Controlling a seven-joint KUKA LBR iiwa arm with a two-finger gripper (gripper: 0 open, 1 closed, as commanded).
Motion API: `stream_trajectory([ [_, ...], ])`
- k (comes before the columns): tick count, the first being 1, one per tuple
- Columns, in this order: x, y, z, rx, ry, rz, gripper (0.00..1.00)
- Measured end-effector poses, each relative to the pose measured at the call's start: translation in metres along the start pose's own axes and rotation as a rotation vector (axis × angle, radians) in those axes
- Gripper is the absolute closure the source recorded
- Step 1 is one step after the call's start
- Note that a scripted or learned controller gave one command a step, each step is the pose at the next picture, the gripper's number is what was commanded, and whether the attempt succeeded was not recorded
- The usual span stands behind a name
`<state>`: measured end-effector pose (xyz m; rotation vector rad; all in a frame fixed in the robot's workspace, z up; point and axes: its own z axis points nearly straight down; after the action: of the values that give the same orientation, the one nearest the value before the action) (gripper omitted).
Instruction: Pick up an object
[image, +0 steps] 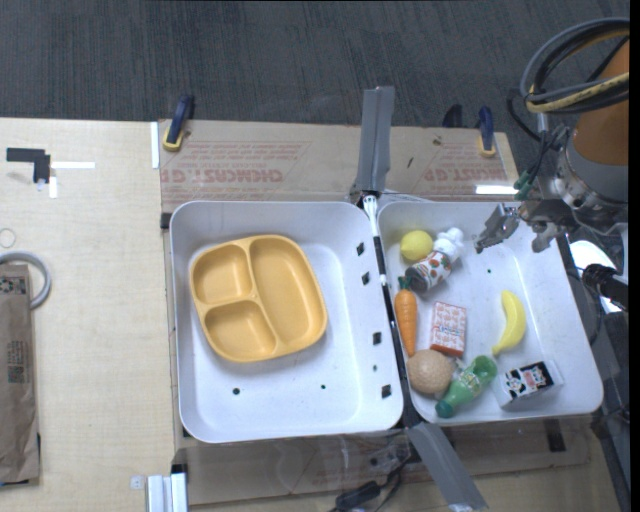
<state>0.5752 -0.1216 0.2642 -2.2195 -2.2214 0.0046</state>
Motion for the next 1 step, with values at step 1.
stream_trajectory([
  [1, -0.0539, 0.0122, 0.0363, 0.000, 0.000, -0.070, 0.00],
])
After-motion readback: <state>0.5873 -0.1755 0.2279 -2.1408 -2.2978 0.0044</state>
